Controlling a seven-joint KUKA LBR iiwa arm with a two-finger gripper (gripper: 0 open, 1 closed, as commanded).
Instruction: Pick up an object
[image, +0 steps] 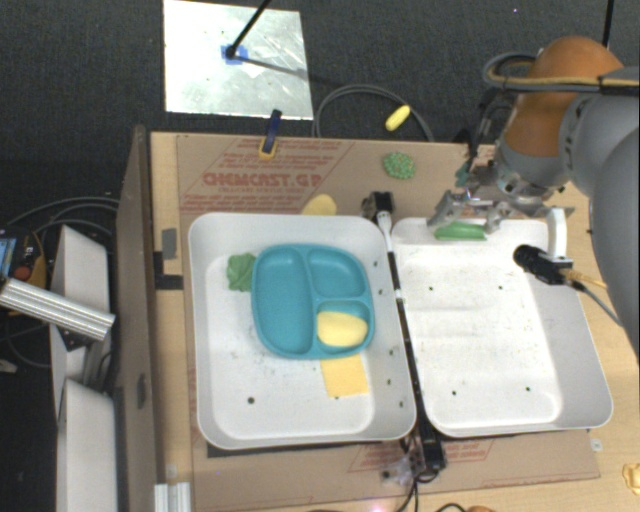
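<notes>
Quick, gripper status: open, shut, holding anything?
Gripper: low over a green object at the right bin's far edge; grip cannot be told.

Two white bins (500, 400), one blue tray (290, 300), two yellow pieces (342, 328) (one flat), one green piece (460, 231).

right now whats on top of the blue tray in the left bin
A yellow rounded piece sits in the blue tray's lower right compartment. A green leafy piece pokes out at its left edge, a flat yellow slice at its lower edge; how far either runs underneath is hidden.
</notes>
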